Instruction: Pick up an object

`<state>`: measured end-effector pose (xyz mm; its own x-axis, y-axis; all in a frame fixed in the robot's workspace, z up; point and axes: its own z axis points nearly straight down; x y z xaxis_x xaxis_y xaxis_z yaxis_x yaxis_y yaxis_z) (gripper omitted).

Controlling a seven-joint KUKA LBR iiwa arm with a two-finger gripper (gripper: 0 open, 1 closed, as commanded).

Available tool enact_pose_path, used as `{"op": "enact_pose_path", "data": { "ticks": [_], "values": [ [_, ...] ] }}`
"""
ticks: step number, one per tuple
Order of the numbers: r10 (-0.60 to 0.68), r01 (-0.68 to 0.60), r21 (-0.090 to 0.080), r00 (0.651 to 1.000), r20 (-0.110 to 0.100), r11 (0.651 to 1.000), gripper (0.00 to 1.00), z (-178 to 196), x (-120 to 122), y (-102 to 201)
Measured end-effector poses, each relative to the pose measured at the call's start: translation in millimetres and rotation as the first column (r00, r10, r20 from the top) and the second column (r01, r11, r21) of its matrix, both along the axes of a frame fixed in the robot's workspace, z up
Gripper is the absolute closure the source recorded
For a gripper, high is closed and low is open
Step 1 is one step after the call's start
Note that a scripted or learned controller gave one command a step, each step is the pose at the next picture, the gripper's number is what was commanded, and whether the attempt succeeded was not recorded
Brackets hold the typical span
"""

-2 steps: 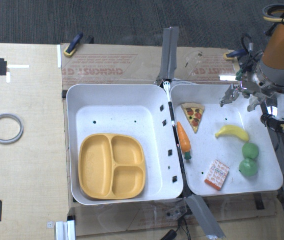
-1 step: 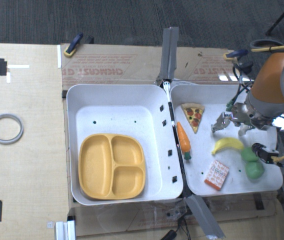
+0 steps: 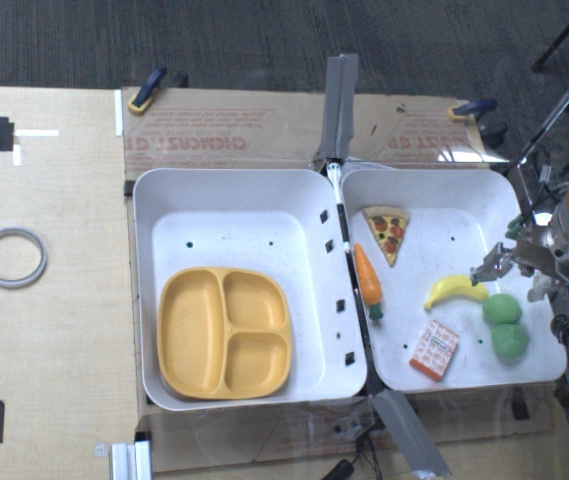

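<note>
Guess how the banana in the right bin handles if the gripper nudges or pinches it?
The banana looks like smooth, glossy toy plastic, so probably stiff, light and a bit slippery. Its curved shape would likely pivot or rock when nudged, perhaps toward the green ball close beside it.

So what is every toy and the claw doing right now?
claw: hovering over the right bin, by the banana's tip, holding nothing that shows
banana: lying flat in the right bin
carrot: lying along the right bin's left wall
pizza slice: flat, point toward the camera
green balls: resting side by side
small box: lying flat
yellow plate: right way up in the left bin
</note>
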<state>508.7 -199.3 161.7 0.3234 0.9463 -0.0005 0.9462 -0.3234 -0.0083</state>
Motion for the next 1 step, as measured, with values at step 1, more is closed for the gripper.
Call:
{"op": "enact_pose_path", "data": {
  "ticks": [1],
  "values": [
    [0.004,-0.004,-0.001,1.0,0.002,1.0,0.0,-74.2,3.5,21.7]
  ]
}}
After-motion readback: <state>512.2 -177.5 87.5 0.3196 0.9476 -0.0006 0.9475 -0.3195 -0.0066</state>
